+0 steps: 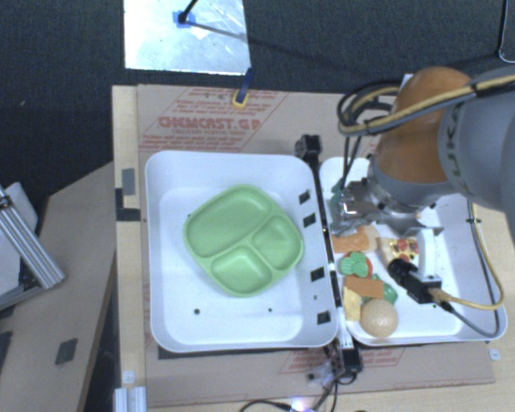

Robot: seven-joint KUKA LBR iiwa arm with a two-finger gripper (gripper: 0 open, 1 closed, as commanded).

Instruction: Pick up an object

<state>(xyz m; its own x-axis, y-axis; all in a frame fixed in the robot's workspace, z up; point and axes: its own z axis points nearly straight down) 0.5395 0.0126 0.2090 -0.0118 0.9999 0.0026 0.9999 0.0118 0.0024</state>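
Several toy food pieces lie in a heap along the left side of the right bin (472, 316): an orange piece (354, 242), a green and red piece (357, 265), a tan-orange block (366, 287), a beige ball (378, 318) and a yellow-red piece (403, 249). My gripper (349, 206) reaches down at the far left corner of that bin, just above the orange piece. The grey wrist and its orange band (421, 136) hide most of it. No object can be seen lifted.
The left bin (172, 316) holds a green divided plate (243, 239). A black hinged divider (319, 230) runs between the bins. A yellow cable (472, 303) loops over the right bin. A metal frame (17, 239) stands at the left.
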